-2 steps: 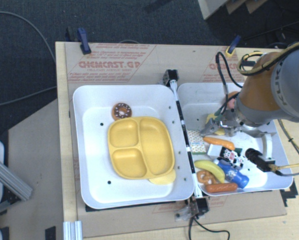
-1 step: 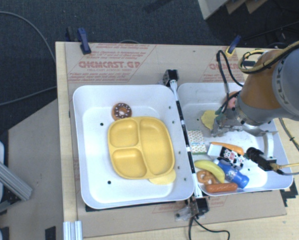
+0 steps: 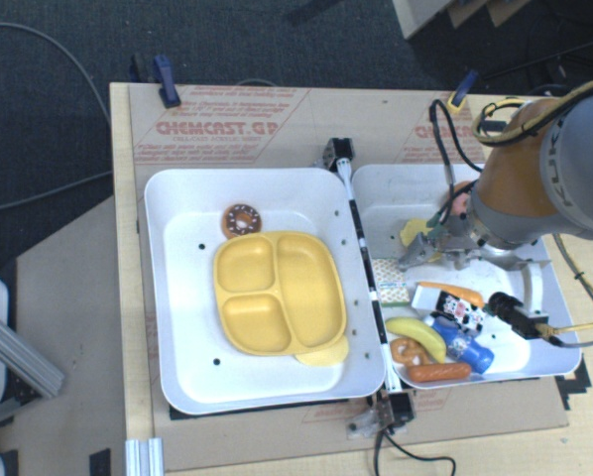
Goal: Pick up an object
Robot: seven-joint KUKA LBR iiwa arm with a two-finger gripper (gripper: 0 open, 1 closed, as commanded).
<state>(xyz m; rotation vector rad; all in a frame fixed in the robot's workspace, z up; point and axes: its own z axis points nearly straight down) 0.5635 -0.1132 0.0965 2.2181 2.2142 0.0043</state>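
Observation:
My gripper (image 3: 422, 251) reaches down into the right bin (image 3: 396, 188) near its middle, below the grey and orange wrist (image 3: 515, 181). A small yellow piece (image 3: 414, 231) lies just above the gripper's tip, close to it. In the bin's front part lie a banana (image 3: 418, 334), a pretzel (image 3: 407, 351), a sausage (image 3: 437, 372), a blue bottle (image 3: 472, 351), an orange carrot-like piece (image 3: 451, 292) and a black-and-white toy (image 3: 458, 312). A green-patterned packet (image 3: 389, 270) sits just left of the gripper.
The left bin (image 3: 182, 266) holds a yellow divided plate (image 3: 277, 292) and a chocolate donut (image 3: 241, 219) behind it. A black divider rail (image 3: 356, 236) runs between the bins. Cables (image 3: 450, 137) loop behind the right bin.

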